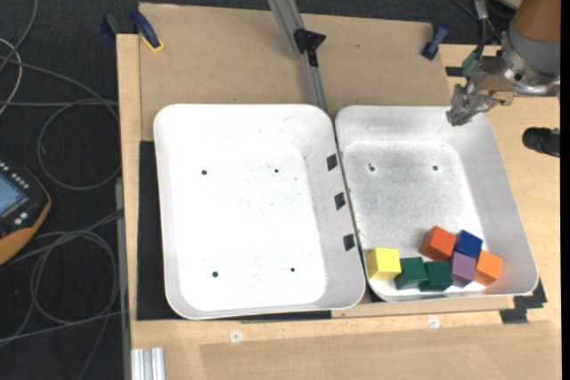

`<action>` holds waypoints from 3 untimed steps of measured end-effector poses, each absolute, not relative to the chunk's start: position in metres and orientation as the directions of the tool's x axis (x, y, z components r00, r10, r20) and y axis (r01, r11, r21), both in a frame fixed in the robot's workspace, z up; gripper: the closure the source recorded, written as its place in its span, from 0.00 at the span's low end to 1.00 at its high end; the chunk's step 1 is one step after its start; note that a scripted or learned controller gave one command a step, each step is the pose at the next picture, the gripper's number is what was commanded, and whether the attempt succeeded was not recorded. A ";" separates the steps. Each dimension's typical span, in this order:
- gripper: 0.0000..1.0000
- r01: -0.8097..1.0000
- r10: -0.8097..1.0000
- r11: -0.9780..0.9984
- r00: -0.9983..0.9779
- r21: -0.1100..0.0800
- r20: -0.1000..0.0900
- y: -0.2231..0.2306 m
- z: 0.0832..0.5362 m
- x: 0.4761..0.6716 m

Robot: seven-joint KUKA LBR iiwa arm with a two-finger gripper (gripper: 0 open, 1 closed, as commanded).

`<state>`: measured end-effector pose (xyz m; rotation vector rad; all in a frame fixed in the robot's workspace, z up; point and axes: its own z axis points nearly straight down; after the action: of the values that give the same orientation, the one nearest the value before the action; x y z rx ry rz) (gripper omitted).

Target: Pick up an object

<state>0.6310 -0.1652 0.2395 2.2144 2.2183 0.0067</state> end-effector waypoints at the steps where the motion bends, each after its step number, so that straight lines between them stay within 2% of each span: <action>1: 1.00 1.000 1.000 0.005 -0.005 -0.001 0.002 -0.122 0.245 0.623; 3: 1.00 1.000 1.000 0.006 -0.006 -0.003 0.004 -0.019 0.226 0.601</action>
<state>0.6010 -0.0194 0.2257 2.2179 2.2316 0.0005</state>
